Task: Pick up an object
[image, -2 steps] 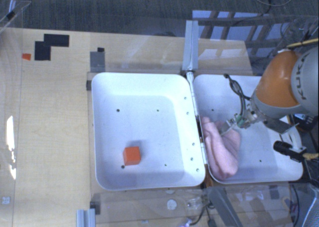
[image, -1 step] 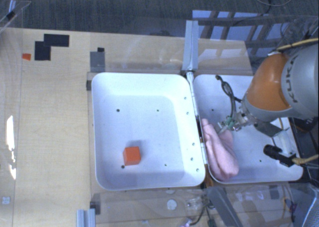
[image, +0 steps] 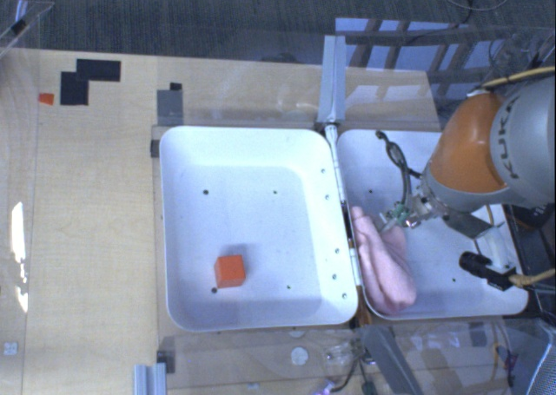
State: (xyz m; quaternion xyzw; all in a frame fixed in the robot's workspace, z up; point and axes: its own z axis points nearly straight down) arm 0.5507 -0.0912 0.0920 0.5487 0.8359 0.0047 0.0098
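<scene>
A small orange block (image: 230,271) lies in the left bin (image: 248,150), near its front left. A soft pink cloth-like object (image: 382,263) lies along the left wall of the right bin (image: 434,298). My gripper (image: 401,213) hangs low in the right bin, just above and right of the pink object's upper end, under the arm's orange band (image: 465,154). The arm's bulk hides much of the wrist.
A metal divider (image: 333,81) stands between the bins at the back. Black cables (image: 395,159) trail down to the gripper. A black fitting (image: 486,267) sits at the right bin's right side. Wooden bench surface extends to the left.
</scene>
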